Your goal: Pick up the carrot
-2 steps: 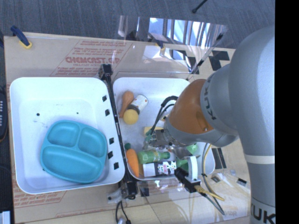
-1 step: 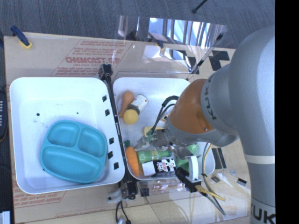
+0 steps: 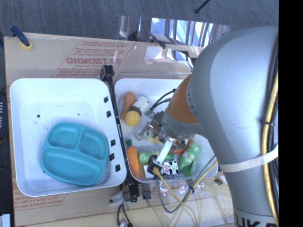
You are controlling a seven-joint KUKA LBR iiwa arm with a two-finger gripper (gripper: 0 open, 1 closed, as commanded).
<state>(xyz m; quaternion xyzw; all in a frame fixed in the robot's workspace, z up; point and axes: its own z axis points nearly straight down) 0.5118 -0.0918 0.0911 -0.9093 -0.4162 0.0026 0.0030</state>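
A bulky grey arm (image 3: 236,108) with an orange wrist band (image 3: 179,109), trailing black and yellow cables (image 3: 271,103).

I worked in a robotics lab. My surface (image 3: 71,63) was a taped cardboard sheet stamped with a supplier's name, carrying two white bins (image 3: 28,98) clipped side by side, with loose cables (image 3: 189,197) trailing below and grey office carpet (image 3: 94,4) beyond.

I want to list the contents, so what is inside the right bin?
The right bin holds a carrot, a yellow ball, a green item and more. The arm covers much of it.
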